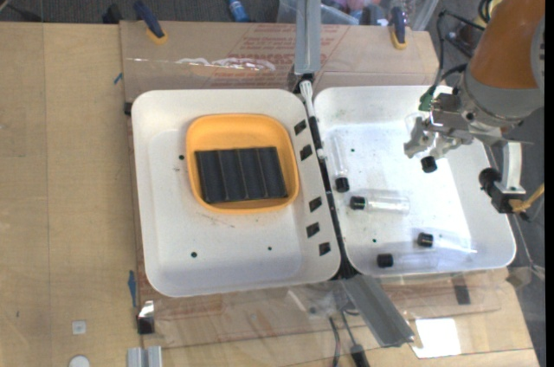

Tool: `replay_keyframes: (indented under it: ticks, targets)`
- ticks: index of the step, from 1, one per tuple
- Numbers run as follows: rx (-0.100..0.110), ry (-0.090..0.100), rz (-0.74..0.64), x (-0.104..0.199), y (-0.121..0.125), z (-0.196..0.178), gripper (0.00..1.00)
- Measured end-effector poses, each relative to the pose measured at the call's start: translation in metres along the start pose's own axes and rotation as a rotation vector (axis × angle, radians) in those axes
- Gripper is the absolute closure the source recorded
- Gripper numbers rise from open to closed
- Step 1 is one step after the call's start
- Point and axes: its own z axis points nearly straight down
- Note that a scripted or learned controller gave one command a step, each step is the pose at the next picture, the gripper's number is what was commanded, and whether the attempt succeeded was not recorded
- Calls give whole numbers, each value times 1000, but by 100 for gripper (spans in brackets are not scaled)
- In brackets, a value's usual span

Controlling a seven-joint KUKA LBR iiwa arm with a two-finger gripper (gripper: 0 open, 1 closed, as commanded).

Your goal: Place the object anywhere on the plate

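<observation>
Lying on the orange plate is a black ribbed slab; tool state unclear.

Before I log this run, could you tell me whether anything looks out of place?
Nothing looks damaged or spilled. The black ridged block lies flat on the orange plate in the left bin; clear black-capped tubes lie scattered at mixed angles in the right bin.
</observation>
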Motion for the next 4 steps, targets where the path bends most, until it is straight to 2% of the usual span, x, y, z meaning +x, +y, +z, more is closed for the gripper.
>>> replay_keyframes:
  ticks: [1, 2, 3, 4]
  targets:
    - [-4, 0, -73, 19, 18, -5, 100]
    - [-4, 0, -245, 27, 44, -13, 100]
    - [-5, 0, -353, 41, 68, -7, 100]
    - [-6, -1, -471, 55, 77, -14, 100]
